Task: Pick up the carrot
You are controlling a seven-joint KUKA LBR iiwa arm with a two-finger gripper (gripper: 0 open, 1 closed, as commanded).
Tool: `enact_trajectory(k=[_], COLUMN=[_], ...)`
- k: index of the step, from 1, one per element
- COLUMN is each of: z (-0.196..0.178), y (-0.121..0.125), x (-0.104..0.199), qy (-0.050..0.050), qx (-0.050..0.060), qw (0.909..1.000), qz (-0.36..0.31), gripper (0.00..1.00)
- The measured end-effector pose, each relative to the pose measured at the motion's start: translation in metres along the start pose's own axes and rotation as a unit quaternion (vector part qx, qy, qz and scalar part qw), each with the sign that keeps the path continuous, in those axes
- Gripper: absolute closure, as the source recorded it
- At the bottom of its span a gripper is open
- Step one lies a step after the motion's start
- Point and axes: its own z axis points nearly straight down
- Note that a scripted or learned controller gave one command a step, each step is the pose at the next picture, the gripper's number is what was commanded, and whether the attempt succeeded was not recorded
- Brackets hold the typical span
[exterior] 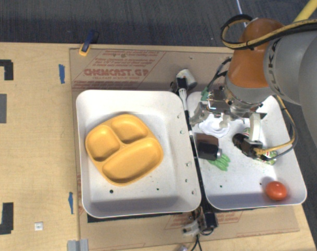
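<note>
My gripper [213, 123] hangs low over the upper left part of the right bin [289, 140], close to the wall between the two bins. The grey arm with its orange band [251, 61] comes in from the upper right and covers what lies beneath the wrist. A small green leafy piece [222, 162] lies on the bin floor just below the gripper. It looks like a carrot's top, and any orange body joined to it is hidden under the gripper.
A round orange-red fruit [276, 191] sits in the right bin's near right corner. The left bin [90, 197] holds a yellow divided plate [124, 148]. A blue-and-yellow clip [87, 45] lies on the bench at the back.
</note>
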Motion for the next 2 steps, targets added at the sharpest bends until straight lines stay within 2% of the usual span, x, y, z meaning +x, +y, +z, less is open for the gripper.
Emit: enact_trajectory(k=[1, 2], z=[-0.005, -0.011], y=[-0.046, -0.102], x=[-0.116, -0.025], qy=[0.000, 0.000], qx=[0.000, 0.000], qw=[1.0000, 0.9997], qz=[-0.001, -0.026], gripper=[0.00, 0.00])
